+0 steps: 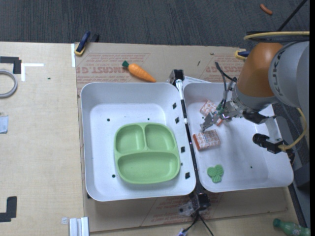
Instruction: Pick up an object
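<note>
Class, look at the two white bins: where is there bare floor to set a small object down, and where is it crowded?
Left bin: bare floor behind the green divided plate and down its left side. Right bin: bare floor to the right of the green toy, toward the near corner. Crowded: the right bin's back left, where the gripper hangs over a box and a packet.

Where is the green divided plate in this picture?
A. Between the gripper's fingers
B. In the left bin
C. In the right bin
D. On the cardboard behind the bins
B: the green divided plate lies flat on the floor of the left bin, apart from the gripper over the right bin.
</note>
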`<move>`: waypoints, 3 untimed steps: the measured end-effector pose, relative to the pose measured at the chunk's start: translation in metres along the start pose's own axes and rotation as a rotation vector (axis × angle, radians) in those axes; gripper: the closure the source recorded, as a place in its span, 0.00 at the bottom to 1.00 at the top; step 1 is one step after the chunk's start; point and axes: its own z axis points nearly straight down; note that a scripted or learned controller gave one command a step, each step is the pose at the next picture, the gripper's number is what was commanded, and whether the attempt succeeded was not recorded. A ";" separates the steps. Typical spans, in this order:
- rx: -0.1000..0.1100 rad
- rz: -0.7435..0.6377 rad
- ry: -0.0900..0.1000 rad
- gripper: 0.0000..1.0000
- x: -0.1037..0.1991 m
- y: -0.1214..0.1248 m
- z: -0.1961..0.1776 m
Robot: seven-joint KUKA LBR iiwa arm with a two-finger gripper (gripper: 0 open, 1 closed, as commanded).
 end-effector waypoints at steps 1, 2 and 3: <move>-0.001 0.002 -0.001 1.00 -0.001 0.000 -0.010; -0.001 0.002 -0.001 0.00 -0.001 0.000 -0.010; -0.002 -0.107 -0.001 0.00 0.046 0.073 -0.100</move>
